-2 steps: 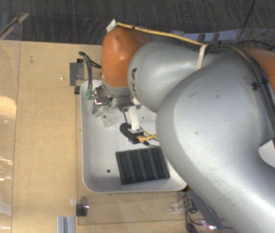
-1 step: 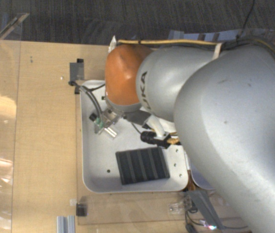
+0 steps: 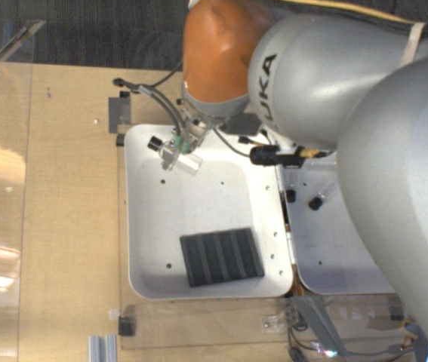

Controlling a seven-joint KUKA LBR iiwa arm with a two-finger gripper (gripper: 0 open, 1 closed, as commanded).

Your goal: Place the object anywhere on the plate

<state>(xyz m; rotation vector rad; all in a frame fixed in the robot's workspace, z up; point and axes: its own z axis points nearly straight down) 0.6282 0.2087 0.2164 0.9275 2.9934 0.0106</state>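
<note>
A black ribbed plate [image 3: 221,256] lies flat in the near part of the left white bin [image 3: 142,225]. My gripper [image 3: 172,153] hangs over the far left corner of that bin, well away from the plate, under the orange wrist band [image 3: 217,47]. A small pale, partly clear piece [image 3: 189,164] shows right at the gripper's tip; I cannot tell whether it is a held object or part of the tool. The arm's body hides most of the right bin.
The right bin [image 3: 327,274] lies beside the left one, with a small dark item [image 3: 315,201] near its left wall. A black bracket [image 3: 119,115] sits on the wooden bench by the left bin's far corner. Cables trail from the wrist.
</note>
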